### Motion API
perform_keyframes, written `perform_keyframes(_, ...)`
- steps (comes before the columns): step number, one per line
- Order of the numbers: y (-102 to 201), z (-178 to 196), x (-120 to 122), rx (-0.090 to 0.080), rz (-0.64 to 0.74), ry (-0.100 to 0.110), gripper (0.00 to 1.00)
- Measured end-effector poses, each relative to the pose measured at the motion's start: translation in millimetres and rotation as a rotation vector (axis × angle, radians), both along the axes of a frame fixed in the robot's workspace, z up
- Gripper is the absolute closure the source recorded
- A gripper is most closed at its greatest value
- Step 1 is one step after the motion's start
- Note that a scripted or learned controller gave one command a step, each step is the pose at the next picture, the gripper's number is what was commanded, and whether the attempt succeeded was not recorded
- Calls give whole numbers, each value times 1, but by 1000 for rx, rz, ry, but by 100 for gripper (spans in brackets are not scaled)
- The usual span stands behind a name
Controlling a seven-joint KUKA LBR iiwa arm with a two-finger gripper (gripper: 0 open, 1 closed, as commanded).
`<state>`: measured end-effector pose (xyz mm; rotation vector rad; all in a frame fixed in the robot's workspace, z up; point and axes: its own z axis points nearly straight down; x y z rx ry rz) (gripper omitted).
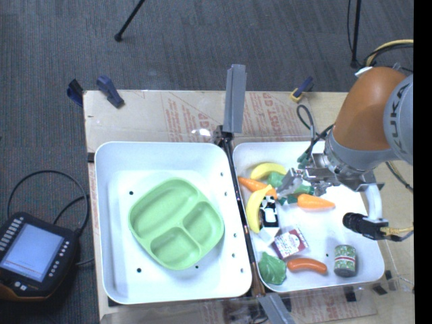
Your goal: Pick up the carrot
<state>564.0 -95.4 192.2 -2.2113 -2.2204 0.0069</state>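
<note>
The carrot [316, 202] is an orange cone lying in the middle of the right bin [368, 265], pointing right, with its thick end toward a green bit on its left. My gripper [297, 182] hangs just above and to the left of the carrot's thick end, over the cluster of toy food, and the arm's body hides part of the bin behind it. Nothing visibly sits in the gripper.
Left of the gripper lie a yellow banana [255, 206], a second orange piece [251, 183] and a green-and-yellow item [271, 173]. Near the front are a red packet [290, 242], an orange sausage shape [307, 265], a green leafy toy [271, 268] and a small can [345, 260]. The left bin [115, 174] holds a green divided plate [177, 223].
</note>
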Motion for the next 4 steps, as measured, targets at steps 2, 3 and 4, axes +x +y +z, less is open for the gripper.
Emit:
perform_keyframes(2, -99, -104, 24, -5, -105, -13, 0)
perform_keyframes(3, -71, -104, 31, -5, -272, -11, 0)
perform_keyframes(4, -71, -98, 31, -2, -271, -6, 100)
